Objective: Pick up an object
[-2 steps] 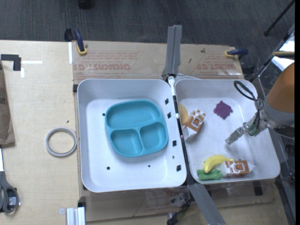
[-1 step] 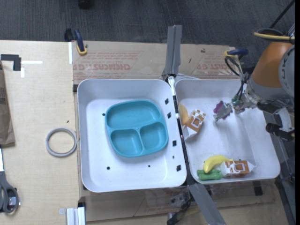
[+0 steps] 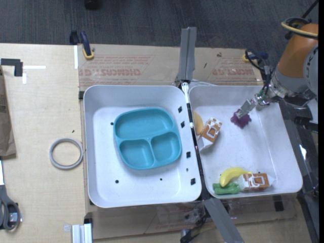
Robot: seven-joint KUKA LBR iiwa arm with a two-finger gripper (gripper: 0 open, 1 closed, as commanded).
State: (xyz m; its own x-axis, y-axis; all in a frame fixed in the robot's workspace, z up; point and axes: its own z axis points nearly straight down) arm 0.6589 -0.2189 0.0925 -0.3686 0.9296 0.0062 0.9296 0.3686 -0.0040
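Reaching in from the upper right, the hand (image 3: pixel 251 106) is hanging just above a small purple toy (image 3: pixel 241 119); whether it is gripping cannot be told. Two white bins are sitting side by side on the desk (image 3: pixel 38 110). One blue divided plate (image 3: pixel 147 138) is lying in the left bin (image 3: pixel 96 151). The right bin (image 3: pixel 268 151) is carrying the purple toy at upper centre, lumpy, long axis unclear, plus one banana (image 3: pixel 233 175).
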